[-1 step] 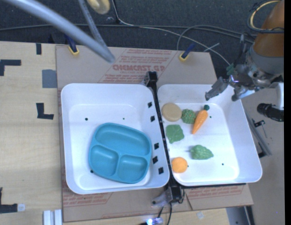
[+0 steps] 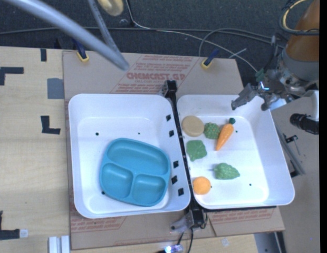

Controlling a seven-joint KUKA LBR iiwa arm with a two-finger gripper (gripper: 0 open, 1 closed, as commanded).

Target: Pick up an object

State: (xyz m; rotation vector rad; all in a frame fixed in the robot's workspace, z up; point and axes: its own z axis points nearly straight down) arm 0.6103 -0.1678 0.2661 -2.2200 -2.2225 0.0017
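Right bin (image 2: 269,157) holding tan disc (image 2: 193,125), three green pieces (image 2: 211,130) (image 2: 195,149) (image 2: 225,171), tilted carrot (image 2: 224,135), orange ball (image 2: 201,185) near front-left corner

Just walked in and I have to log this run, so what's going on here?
The grey arm's two-finger gripper hangs open over the upper right edge of the right white bin, holding nothing. In that bin lie an orange toy carrot, a tan round disc, three green leafy pieces and a small orange ball. The left white bin holds a blue divided plastic tray.
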